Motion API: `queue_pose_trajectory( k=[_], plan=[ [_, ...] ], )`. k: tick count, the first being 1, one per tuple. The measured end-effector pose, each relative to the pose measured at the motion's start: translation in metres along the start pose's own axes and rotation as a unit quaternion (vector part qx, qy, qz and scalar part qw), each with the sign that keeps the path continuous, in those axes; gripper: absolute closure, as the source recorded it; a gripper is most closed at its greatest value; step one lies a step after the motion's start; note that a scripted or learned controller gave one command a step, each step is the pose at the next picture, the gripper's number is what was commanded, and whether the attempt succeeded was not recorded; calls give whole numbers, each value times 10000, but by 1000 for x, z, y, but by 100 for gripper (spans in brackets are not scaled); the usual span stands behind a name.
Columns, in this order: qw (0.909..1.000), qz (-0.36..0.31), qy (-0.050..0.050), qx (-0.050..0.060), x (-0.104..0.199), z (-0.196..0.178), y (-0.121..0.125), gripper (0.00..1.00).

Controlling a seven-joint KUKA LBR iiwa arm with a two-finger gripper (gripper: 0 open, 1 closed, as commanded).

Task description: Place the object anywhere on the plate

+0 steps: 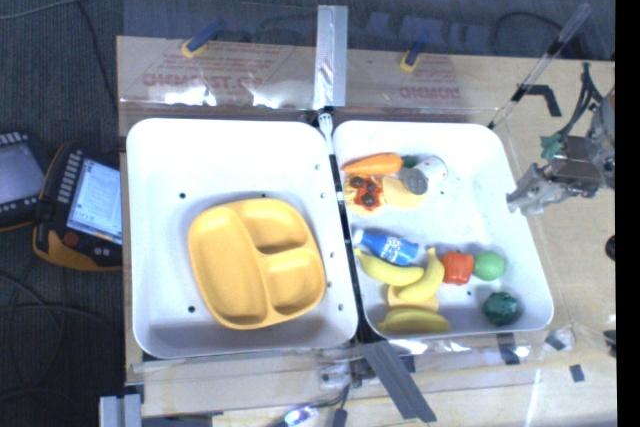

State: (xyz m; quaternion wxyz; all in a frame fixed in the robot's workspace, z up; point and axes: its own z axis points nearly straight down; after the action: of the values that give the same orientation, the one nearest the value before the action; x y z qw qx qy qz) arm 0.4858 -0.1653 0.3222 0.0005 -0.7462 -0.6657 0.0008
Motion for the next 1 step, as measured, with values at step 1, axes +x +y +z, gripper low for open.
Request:
queue_pose_trajectory(
  k=[1],
  plan=[
    [9911,-1329,0,-8,78,5,-10,100]
  ],
)
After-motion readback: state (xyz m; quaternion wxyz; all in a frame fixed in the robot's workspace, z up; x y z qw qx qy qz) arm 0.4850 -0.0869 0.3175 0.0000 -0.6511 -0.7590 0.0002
